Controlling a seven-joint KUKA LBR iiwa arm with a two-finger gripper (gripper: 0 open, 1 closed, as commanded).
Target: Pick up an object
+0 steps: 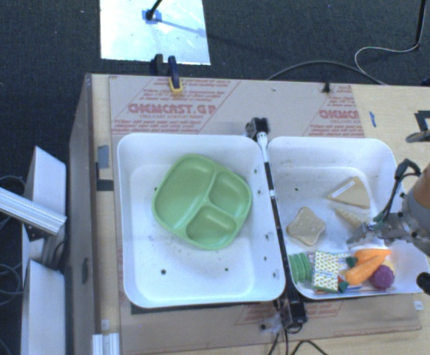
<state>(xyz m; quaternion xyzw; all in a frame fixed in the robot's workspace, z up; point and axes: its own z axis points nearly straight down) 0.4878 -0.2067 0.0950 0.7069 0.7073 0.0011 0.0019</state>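
At the right bin's point(392, 154) near right corner: the grey arm's two-finger gripper point(370, 231) hangs low above a cluster of toy food; whether it is released or clenched, I cannot tell.

Closest thing to the gripper is an orange plastic carrot point(363, 266), long axis running roughly left-right across the view, slightly tilted, right end higher. A purple round toy point(382, 276) sits just beside its right end; a yellow-green patterned packet point(324, 270) and a green ribbed piece point(300, 266) lie to its left. A tan toast slice point(306, 226) lies near the bin's middle, with a pale wedge-shaped sandwich piece point(350, 193) farther back. The left bin point(137, 198) holds a light green divided plastic plate point(202, 200), three compartments, set at a slant.
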